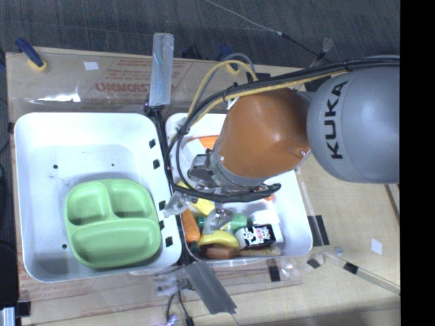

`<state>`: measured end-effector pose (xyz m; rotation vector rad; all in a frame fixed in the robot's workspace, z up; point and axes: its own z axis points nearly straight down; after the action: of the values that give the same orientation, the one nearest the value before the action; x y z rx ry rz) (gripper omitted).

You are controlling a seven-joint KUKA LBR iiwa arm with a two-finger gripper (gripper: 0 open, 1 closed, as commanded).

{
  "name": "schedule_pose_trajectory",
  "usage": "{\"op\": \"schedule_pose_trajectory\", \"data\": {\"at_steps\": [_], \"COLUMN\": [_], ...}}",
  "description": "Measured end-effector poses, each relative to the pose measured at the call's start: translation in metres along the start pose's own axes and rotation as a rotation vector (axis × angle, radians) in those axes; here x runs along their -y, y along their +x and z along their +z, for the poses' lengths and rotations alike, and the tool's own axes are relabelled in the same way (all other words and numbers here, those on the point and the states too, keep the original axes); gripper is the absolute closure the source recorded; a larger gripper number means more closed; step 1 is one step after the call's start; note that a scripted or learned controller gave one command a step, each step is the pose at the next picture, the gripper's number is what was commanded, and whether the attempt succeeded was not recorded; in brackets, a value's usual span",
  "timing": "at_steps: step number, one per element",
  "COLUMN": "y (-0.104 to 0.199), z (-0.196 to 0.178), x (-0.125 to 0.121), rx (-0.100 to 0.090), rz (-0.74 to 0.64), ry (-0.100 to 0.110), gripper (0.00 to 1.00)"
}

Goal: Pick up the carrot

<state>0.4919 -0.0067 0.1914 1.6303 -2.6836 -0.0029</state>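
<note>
Reaching in from the right, the grey arm (353, 124) is bent down over the right bin (304, 212), its orange band (262, 134) hiding most of that bin's upper half. The hand (216, 216) is seen low among the clutter, but how far it is opened cannot be told from this angle (the wrist covers it). The carrot (192, 228) is found at the right bin's left wall, lying beside the hand; no grip on it can be made out. One banana (219, 239) and one black-and-white carton (259, 235) are counted nearby. One green divided plate (112, 223) is held in the left bin (41, 141). Two bins are borne by the tabletop (353, 236).
</note>
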Motion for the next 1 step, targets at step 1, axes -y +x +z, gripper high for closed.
{"op": "schedule_pose_trajectory", "data": {"at_steps": [1], "y": [0.0584], "z": [0.0003], "x": [0.0132], "rx": [-0.001], "rz": [-0.061], "ry": [0.001], "gripper": [0.00]}}
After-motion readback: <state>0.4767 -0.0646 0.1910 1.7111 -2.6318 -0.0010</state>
